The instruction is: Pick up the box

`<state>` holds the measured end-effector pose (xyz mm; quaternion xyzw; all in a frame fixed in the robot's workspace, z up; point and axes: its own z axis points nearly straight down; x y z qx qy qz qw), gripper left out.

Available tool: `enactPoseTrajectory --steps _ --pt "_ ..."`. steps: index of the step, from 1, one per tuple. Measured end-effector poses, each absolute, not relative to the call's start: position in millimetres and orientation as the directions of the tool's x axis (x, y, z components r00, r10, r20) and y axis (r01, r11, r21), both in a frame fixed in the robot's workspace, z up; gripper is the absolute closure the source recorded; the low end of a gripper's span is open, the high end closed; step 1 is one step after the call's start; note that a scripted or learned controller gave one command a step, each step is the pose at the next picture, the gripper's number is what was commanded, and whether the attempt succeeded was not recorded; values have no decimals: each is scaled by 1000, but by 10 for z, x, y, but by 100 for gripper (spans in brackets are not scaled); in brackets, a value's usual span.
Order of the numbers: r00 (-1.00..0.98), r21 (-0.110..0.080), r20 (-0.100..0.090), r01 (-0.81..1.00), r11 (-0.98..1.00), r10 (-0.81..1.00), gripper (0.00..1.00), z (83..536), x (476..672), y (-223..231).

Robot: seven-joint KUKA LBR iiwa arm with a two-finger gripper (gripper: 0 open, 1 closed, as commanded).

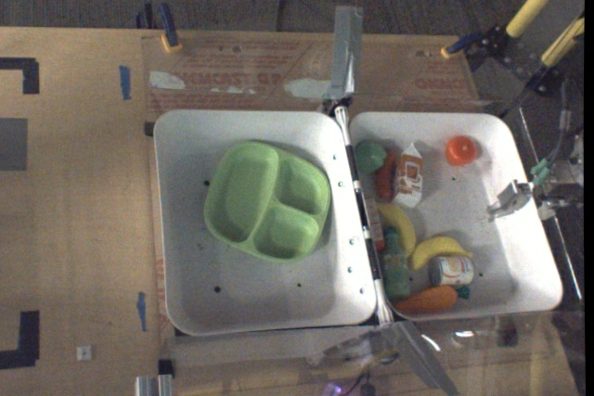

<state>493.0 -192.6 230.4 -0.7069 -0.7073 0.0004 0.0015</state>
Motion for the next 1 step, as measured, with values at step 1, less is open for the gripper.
enactPoseTrajectory --steps 1 --pt "-125 4 -3 992 125 992 0 4173 4944 -2237"
